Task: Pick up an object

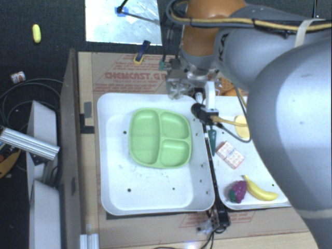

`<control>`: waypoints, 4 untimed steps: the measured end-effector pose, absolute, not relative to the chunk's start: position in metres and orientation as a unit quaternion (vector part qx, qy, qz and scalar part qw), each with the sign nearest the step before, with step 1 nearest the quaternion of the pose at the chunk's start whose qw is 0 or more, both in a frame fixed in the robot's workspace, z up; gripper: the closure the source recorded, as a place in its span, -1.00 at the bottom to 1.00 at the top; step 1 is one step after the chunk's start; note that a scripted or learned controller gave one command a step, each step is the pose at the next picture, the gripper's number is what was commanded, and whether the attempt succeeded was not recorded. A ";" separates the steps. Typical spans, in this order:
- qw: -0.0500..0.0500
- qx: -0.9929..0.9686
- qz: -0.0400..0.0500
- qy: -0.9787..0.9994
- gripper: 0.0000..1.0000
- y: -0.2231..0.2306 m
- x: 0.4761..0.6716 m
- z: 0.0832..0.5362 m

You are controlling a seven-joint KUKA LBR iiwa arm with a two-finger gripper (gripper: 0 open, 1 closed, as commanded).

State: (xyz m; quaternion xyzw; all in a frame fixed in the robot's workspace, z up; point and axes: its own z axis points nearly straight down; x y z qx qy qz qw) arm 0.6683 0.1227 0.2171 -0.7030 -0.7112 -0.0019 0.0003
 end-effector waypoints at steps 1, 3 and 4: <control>0.000 -0.704 -0.003 -0.710 1.00 0.170 0.669 0.242; 0.001 -0.704 -0.001 -0.710 1.00 0.222 0.585 0.229; -0.002 -0.705 -0.005 -0.710 1.00 0.223 0.637 0.287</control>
